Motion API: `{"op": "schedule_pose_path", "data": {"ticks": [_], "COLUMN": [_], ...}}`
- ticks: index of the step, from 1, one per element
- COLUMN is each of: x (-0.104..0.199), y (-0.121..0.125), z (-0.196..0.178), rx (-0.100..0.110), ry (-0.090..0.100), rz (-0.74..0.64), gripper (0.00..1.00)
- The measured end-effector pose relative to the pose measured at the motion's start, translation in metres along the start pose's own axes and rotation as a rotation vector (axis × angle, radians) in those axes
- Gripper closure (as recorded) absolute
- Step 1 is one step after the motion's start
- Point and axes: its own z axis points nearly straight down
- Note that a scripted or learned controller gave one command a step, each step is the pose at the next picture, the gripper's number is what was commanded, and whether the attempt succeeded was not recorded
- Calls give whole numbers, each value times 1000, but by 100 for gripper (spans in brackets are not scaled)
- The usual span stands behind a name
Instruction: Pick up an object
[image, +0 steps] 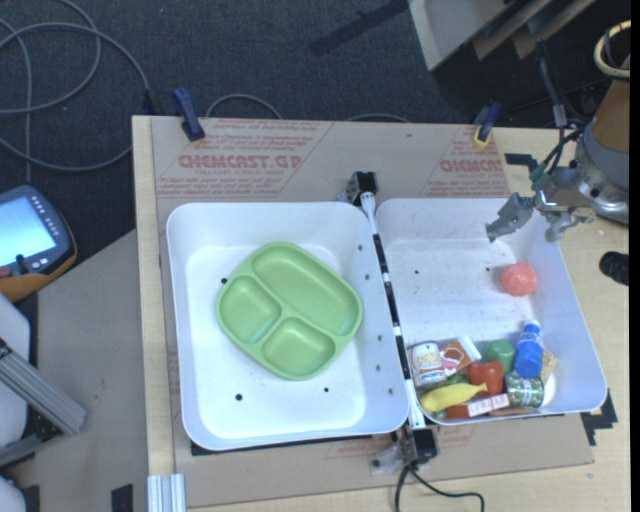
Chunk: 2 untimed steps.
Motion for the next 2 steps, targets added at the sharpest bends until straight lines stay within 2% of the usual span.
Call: {"op": "schedule_pose_path", "data": {"ticks": [1,2], "x": [-56,-62], "y": [35,14], "z": [32,113], "rx": [-2,10], "ry": [-4,3], "rz": [4,2], "gripper": [0,0]}}
